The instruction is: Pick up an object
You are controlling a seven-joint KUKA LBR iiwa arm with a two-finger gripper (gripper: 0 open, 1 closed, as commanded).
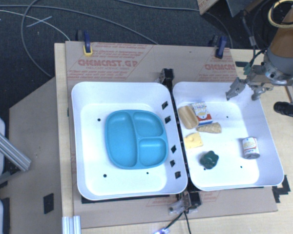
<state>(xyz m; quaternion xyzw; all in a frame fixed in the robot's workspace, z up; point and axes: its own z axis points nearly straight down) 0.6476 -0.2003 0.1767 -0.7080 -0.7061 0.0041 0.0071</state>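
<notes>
Gripper (245,91) hangs spread wide and empty over the far-right corner of the right shallow white bin (263,179), likely staging a descent; nearest candidate, the small silver can (250,147), lies near the right wall.

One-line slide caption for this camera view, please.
Open gripper hovers over right bin's far edge; can, green toy inside; blue tray in left bin.

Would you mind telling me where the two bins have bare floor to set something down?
Right bin: bare floor between the green toy and the can, and along the far edge below the gripper. Its left side is crowded by the bread roll, carton and cheese wedge. Left bin: a bare margin rings the blue tray.
</notes>
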